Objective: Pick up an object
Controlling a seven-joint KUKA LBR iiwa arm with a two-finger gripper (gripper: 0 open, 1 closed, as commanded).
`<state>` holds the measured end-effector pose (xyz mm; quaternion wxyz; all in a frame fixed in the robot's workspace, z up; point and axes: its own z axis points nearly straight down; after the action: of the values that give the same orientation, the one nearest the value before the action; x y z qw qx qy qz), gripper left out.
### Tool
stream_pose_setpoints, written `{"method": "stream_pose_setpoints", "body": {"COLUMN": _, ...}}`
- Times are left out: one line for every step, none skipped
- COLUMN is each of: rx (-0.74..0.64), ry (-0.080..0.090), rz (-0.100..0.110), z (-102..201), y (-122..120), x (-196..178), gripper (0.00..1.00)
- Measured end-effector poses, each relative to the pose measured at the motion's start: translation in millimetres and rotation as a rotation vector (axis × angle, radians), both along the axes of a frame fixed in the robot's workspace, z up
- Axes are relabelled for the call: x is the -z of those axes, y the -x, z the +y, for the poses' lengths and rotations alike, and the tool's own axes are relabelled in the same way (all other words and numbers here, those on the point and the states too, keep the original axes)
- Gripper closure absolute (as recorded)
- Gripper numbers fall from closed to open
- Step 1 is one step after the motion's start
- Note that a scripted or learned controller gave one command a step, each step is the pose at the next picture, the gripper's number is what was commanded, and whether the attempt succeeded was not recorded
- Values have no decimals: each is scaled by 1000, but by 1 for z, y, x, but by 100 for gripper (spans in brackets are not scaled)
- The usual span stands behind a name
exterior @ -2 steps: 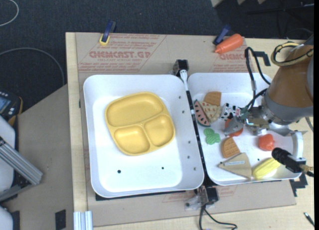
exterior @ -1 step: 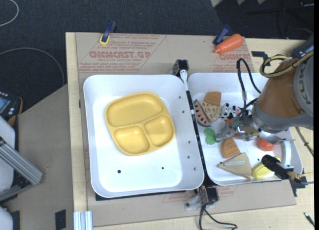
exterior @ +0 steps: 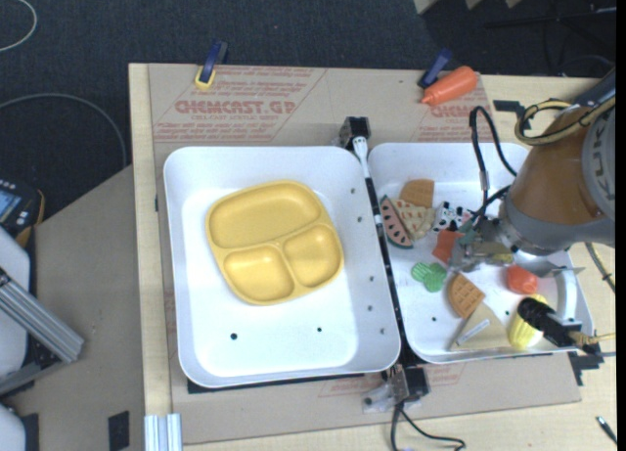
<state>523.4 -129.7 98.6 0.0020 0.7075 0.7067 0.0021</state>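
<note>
Hovering gripper [exterior: 468,250], seemingly over red toy [exterior: 446,244].

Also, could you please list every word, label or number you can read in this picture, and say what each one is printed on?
"CHEMCAST GP", red print, partly blurred, on the brown paper sheet behind the left bin.
A similar red print on the same paper behind the right bin, near the orange clamp: too faint to read.
Nothing readable on the yellow plate, the toys or the gripper.

The arm [exterior: 577,180] is grey with a broad orange band, black cables looping along it, and a small metal pincer [exterior: 472,247].
</note>
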Motion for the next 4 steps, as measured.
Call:
{"method": "stream_pose_setpoints", "body": {"rx": -1, "ry": 2, "rz": 1, "z": -2, "y": 5, "x": -45, "gripper": 100}}
{"method": "stream_pose_setpoints", "body": {"rx": -2, "ry": 2, "rz": 0, "z": -4, "y": 13, "x": -103, "gripper": 100}}
{"method": "stream_pose_setpoints", "body": {"rx": -3, "ry": 2, "rz": 0, "z": -4, "y": 12, "x": -128, "gripper": 100}}
{"method": "stream_pose_setpoints", "body": {"rx": -8, "ry": -1, "rz": 2, "z": 51, "y": -22, "x": -123, "gripper": 100}}
